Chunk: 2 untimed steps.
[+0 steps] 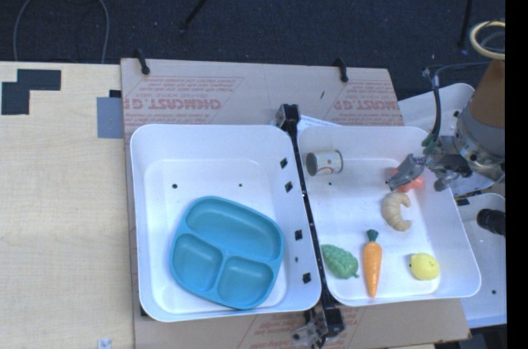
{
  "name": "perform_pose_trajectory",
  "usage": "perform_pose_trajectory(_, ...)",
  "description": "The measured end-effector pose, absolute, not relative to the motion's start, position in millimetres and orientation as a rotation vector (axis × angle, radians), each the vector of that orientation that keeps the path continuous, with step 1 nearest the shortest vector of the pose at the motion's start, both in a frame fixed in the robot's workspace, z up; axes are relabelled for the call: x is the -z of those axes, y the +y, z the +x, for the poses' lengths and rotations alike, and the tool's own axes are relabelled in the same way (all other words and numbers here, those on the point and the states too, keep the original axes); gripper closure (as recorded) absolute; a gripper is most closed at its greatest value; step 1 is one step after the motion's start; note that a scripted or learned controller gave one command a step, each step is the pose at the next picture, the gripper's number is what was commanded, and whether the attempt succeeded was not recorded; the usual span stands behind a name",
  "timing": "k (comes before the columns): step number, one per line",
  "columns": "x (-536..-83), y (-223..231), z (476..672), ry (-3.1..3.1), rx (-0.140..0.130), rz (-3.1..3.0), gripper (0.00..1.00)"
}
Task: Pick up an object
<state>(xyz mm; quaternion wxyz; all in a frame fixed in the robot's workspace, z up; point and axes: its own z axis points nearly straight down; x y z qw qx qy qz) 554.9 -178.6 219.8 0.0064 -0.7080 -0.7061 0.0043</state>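
Note:
The right bin (462, 290) holds a small white cup (325, 162) lying on its side, a beige croissant (398, 210), an orange carrot (372, 261), a green leafy toy (340, 261) and a yellow lemon (423, 266). My gripper (410, 175) reaches in from the right and hangs low over the bin's upper right part, just above the croissant. Something small and orange-red (416, 183) shows right at its fingers; I cannot tell whether it is held.
The left bin (157, 174) carries a blue divided plate (227, 251). A black divider (299, 207) runs between the bins. Cardboard (206, 96) lies behind them, and the arm's wrist (483, 137) stands over the right bin's far right edge.

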Motion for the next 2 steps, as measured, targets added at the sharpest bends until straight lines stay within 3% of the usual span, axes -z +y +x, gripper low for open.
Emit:
perform_pose_trajectory(1, -227, -179, 557.5, -2.219, -0.002, -2.220, 0.00)
perform_pose_trajectory(2, -183, -174, 561.6, -2.219, -0.005, -2.217, 0.00)
